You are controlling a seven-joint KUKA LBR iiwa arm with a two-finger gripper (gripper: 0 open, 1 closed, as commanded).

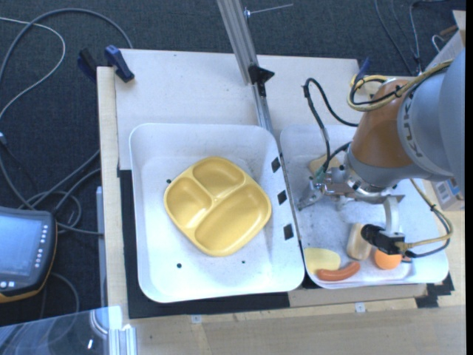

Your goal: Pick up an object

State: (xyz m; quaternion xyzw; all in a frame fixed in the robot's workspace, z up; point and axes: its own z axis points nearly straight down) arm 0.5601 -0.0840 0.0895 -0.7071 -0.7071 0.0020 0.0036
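One sausage (338, 273) lying well right of the plate (216, 214), toward the front. Hovering right of the plate, farther back: gripper (316, 191), opening impossible to tell. Probably light, soft, prone to rolling; gripping across its middle, not the ends, looking safest.

Bright, even light falls from above, leaving the left bin (166, 279) and right bin (314, 231) pale, nearly washed out. The yellow plate (218, 207) carries a soft sheen. Shadows are faint, detail slightly soft, and the dark floor (52, 80) is dim.
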